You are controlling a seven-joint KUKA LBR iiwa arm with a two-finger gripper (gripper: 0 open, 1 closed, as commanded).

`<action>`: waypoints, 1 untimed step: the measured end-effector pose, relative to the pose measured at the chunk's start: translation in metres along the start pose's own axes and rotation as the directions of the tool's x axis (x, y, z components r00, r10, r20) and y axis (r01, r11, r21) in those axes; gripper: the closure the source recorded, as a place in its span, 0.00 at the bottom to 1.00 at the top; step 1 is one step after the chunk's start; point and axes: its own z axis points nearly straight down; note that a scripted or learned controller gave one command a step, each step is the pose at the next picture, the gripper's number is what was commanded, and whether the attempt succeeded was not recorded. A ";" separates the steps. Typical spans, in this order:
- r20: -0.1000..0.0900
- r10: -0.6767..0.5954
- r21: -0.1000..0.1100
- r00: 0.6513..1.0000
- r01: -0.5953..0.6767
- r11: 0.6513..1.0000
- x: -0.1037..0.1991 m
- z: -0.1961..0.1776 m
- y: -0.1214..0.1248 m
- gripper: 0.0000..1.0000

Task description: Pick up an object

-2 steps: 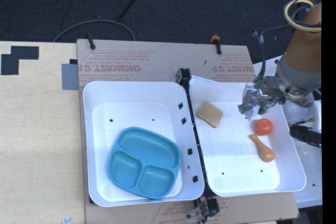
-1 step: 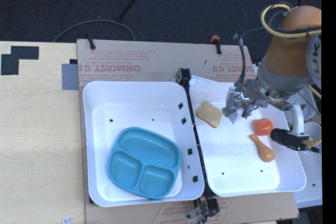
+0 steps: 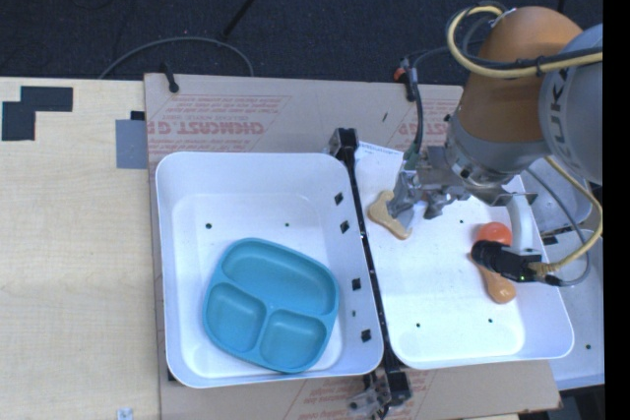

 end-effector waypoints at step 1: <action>0.000 0.000 0.002 1.000 0.000 1.000 0.052 0.009 -0.014 1.00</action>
